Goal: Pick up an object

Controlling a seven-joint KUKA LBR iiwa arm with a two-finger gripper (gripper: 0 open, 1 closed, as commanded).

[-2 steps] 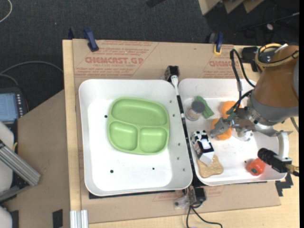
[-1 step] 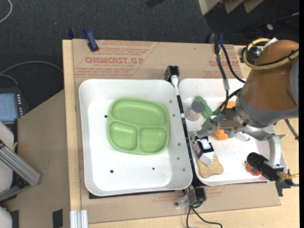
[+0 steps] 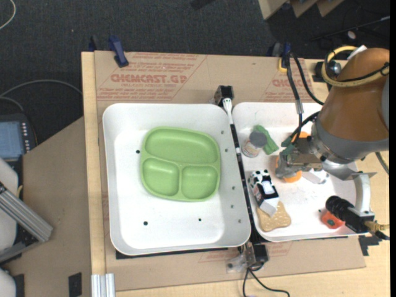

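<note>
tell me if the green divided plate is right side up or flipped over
Right side up. The green plate lies flat in the left bin, with its three hollow sections facing the camera and nothing in them.

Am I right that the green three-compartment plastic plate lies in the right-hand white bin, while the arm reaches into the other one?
Not quite. The camera view shows the green three-compartment plastic plate lying in the left-hand white bin; the arm reaches into the right-hand white bin.
</note>
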